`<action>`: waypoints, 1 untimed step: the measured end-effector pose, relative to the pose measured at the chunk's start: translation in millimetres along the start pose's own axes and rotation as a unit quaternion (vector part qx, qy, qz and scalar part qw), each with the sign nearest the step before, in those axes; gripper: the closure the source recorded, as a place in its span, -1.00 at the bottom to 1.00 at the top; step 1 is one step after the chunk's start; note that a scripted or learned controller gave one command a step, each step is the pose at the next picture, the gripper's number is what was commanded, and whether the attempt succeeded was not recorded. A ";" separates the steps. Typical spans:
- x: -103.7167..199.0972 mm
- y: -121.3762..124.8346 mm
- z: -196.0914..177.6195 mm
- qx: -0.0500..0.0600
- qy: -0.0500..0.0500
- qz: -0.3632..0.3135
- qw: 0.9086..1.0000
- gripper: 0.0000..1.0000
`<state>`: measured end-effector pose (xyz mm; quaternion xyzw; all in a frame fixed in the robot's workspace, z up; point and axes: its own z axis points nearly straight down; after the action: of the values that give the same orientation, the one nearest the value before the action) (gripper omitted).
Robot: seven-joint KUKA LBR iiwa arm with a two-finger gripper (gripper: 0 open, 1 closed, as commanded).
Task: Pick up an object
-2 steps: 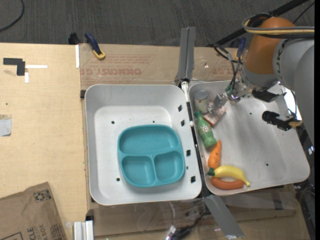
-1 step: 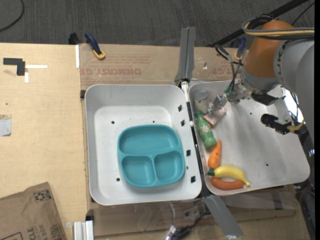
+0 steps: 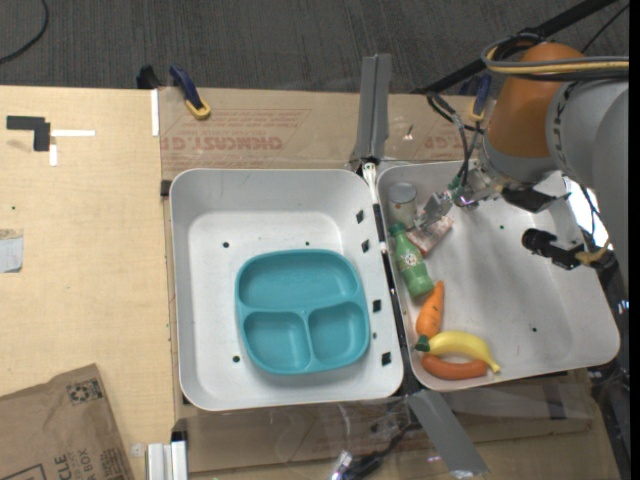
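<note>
The right bin (image 3: 540, 298) holds several small objects along its left side. A green bottle (image 3: 409, 254) lies by the left wall, with a clear round jar (image 3: 402, 197) behind it. An orange carrot (image 3: 431, 309) sits below the bottle, then a yellow banana (image 3: 462, 345) and a red sausage-shaped piece (image 3: 455, 368) at the front. My gripper (image 3: 438, 211) is low in the bin's back left part, right over a small pale pink and white item (image 3: 431, 234) beside the bottle. I cannot see whether it touches that item.
The left bin (image 3: 200, 268) holds a teal divided plate (image 3: 300, 310). The grey arm with its orange band (image 3: 530, 103) and cables comes in over the right bin's back right. A metal divider (image 3: 373, 118) stands between the bins at the back. Cardboard lies at left.
</note>
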<state>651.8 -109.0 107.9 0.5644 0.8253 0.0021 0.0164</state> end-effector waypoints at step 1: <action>18.9 -39.1 -1.5 -0.005 0.004 -0.014 1.000 -1.00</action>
<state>608.5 -105.5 108.1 0.5525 0.8333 0.0082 0.0162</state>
